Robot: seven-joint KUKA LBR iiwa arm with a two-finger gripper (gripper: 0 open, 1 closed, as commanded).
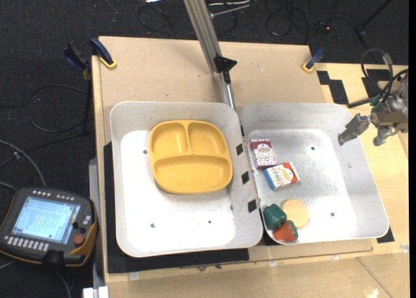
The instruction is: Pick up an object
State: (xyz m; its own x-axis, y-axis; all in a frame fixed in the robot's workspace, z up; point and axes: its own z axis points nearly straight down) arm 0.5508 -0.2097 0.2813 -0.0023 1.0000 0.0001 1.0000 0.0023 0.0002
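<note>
Lying on dark carpet at far left, a teach pendant (pixel 47 224) with its screen lit. Tan board bench (pixel 162 72), blue-and-yellow clamps at its corners. Left bin (pixel 130 225), matte white: a yellow divided tray (pixel 191 156), smooth plastic with rounded corners. Right bin (pixel 344 192): red-white carton (pixel 263 153), small printed box (pixel 281 176), tan disc (pixel 296 211), green piece (pixel 274 214) touching a red one (pixel 286 230). Gripper (pixel 367 129) hangs over this bin's right rim, fingers apart, nothing between them.
</note>
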